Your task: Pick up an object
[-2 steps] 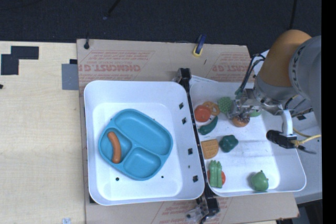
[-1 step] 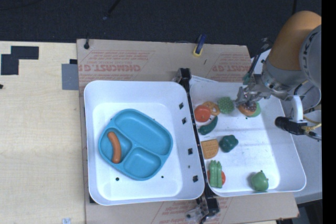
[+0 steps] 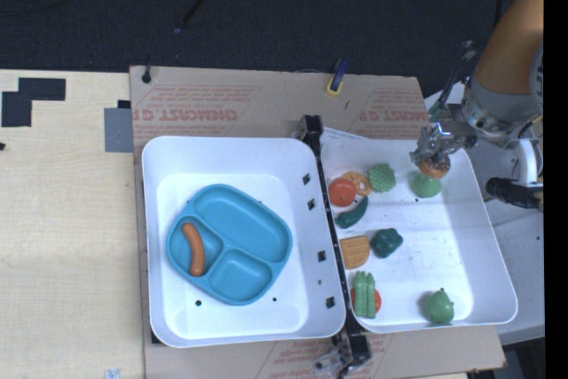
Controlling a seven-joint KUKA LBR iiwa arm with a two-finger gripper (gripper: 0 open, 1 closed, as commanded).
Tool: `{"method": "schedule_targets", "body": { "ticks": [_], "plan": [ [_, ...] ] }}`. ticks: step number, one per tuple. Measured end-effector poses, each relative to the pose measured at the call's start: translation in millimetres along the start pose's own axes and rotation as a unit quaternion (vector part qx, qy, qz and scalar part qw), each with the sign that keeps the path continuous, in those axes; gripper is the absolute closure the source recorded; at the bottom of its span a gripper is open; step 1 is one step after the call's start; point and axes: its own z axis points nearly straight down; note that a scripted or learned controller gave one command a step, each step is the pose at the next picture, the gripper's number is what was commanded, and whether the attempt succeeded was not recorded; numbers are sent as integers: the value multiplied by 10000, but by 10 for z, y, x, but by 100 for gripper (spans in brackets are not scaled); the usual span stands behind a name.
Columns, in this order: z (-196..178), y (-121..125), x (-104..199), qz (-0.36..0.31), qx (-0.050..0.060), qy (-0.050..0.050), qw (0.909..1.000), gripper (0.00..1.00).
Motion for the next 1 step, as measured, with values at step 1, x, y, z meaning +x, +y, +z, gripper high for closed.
{"method": "schedule_targets", "body": {
  "ticks": [1],
  "plan": [
    [-196, 4, -4, 3, 13, 9, 10000, 100]
  ]
}}
